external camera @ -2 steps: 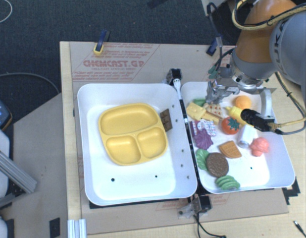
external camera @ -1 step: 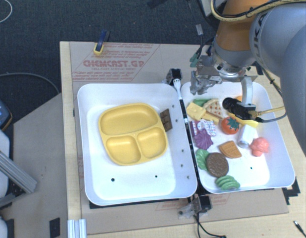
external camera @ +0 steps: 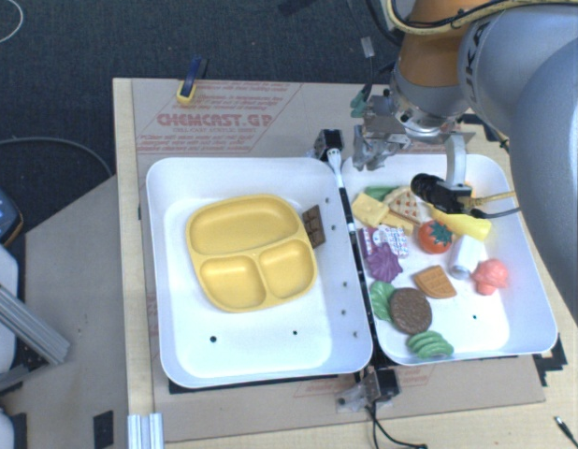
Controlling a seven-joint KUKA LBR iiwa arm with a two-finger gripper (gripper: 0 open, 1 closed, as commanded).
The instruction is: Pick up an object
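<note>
Though near the hand [external camera: 373,157], yellow wedge [external camera: 368,210] apart from it.

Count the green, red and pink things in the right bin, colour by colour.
Green pieces: 3
Red tomato: 1
Pink lump: 1
Total: 5

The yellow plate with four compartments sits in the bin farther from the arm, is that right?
Not quite. The camera view shows the yellow plate has three compartments, not four; it does sit in the bin farther from the arm.
</note>
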